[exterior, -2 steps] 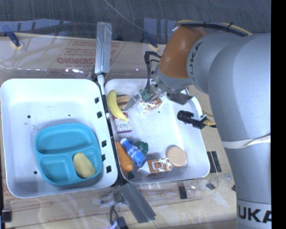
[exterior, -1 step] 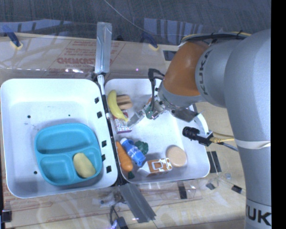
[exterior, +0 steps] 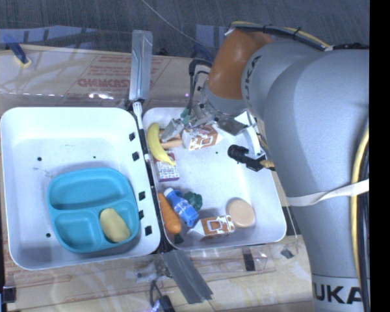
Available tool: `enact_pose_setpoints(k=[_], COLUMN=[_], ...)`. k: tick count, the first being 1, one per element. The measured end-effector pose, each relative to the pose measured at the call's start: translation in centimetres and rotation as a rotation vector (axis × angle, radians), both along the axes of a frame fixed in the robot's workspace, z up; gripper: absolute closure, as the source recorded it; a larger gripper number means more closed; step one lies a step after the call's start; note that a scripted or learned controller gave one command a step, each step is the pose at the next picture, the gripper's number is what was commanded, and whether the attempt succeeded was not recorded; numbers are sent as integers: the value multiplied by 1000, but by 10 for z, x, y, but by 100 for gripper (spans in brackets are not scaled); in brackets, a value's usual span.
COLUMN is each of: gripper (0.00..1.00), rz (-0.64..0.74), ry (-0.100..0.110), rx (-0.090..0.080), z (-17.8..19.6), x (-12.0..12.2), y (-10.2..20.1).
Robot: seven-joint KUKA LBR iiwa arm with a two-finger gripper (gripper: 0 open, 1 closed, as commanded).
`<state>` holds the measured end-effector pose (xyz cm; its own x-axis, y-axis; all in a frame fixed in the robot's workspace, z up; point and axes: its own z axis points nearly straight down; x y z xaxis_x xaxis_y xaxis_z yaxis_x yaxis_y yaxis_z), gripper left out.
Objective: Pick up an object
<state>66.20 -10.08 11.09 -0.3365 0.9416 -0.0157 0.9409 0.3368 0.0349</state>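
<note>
My gripper [exterior: 192, 117] reaches down into the far end of the right bin [exterior: 266, 187], under the orange wrist band. It hangs over a small orange-and-white carton [exterior: 202, 137] and a brownish item [exterior: 171, 135] next to it. A yellow banana [exterior: 156, 143] lies just left of them along the bin's left wall. The gripper's tip merges with the clutter below it, and I see nothing clearly held.
The right bin also holds a red packet [exterior: 167, 169], a blue bottle [exterior: 181, 207], a carrot [exterior: 170, 218], a green item [exterior: 194, 200], a tan round lid [exterior: 240, 213] and another carton [exterior: 218, 225]. In the left bin [exterior: 26, 135], a blue tray [exterior: 84, 200] carries a yellow potato [exterior: 115, 225].
</note>
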Motion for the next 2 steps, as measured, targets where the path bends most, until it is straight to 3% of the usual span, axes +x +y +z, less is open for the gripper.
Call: enact_pose_setpoints(k=[1,2], gripper=[100,100], rz=[2,-243], ry=[26,35], rx=[0,8], z=[-2,83], x=[-7,-4], y=[-1,53])
